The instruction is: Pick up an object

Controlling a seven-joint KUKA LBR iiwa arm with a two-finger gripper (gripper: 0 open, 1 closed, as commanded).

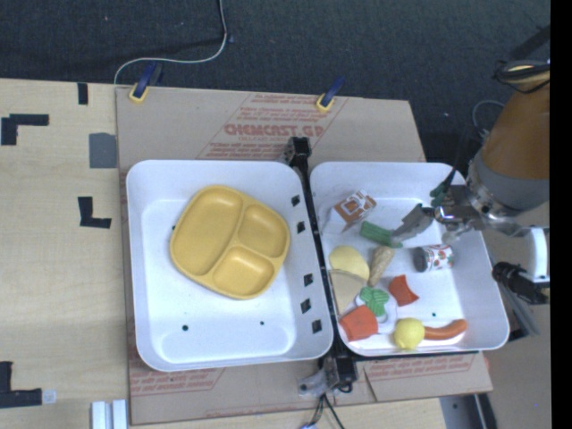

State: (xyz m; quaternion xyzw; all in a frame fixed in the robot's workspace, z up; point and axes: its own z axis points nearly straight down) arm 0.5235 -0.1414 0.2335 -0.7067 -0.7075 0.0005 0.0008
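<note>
Gripper (427, 219) over right bin (474, 324), fingers spread, holding nothing. Nearest target: green piece (379, 234), just left of the tips, long axis running left-right. Small can (433, 258) sits just below.

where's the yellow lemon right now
The lemon sits in the right bin near its front edge, beside the orange carrot and just right of the red piece.
</note>
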